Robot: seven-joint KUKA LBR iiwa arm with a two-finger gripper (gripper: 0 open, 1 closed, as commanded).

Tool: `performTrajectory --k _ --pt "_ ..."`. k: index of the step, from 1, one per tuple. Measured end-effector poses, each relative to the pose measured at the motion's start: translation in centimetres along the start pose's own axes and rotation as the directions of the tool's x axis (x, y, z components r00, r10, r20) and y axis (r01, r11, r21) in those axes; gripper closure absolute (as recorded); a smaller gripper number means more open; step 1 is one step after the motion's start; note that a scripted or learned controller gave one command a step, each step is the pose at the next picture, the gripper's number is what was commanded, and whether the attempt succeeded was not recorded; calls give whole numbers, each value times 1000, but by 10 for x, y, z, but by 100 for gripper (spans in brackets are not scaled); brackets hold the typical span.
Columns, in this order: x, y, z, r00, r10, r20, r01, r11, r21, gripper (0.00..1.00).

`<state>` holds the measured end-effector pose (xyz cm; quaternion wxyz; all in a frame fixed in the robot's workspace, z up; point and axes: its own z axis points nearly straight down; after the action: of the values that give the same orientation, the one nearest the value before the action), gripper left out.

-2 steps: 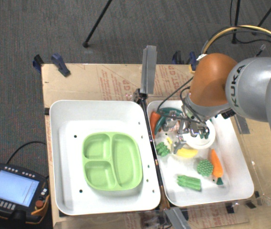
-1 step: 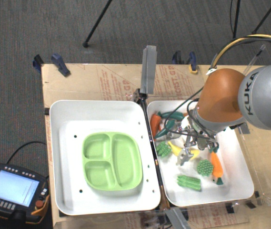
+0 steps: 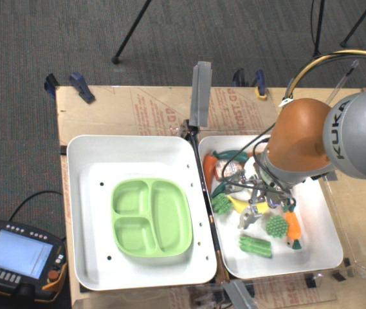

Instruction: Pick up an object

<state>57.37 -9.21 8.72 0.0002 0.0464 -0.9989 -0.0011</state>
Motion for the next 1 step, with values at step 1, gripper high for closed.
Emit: performTrajectory --k 1 --pt "-1 8 0 1000 3 0 -3 1000 0 0"
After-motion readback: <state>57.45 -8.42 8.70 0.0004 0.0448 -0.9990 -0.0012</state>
